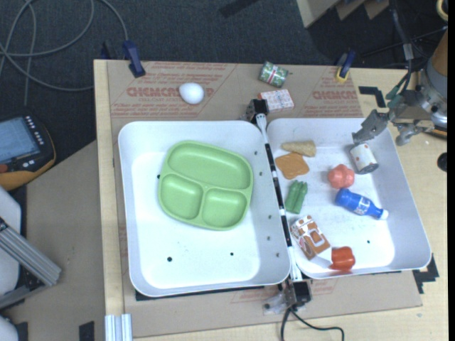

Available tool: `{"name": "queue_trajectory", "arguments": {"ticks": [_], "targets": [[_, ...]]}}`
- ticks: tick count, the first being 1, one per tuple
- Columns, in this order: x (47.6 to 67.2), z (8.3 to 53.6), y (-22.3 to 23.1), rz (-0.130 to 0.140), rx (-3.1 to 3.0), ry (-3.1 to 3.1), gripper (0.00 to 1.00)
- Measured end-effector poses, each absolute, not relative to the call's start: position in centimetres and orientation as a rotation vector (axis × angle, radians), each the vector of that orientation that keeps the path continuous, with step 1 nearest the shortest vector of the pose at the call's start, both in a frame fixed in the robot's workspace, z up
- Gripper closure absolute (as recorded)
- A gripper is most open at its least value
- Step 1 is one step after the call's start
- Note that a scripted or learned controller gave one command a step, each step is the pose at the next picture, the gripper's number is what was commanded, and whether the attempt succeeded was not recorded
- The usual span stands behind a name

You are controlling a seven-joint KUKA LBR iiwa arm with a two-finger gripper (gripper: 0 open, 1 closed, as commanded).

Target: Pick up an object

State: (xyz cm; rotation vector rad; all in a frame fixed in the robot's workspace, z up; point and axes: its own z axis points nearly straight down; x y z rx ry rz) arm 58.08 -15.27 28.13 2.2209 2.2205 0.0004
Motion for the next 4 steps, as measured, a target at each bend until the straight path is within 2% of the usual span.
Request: {"name": "queue_trajectory", "arguments": {"ticks": [1,2,3,4], "targets": [[59.6,17.9,-16.3,-0.003,2.224,2.222,0.00],[61.0,9.5,-15.7,-0.002,2.223,2.224,0.00],[59.4,8.4,-16.0,-0.002,2.224,2.223,0.00],[59.5,9.6,-16.0,0.002,2.221,2.218,1.00]]}}
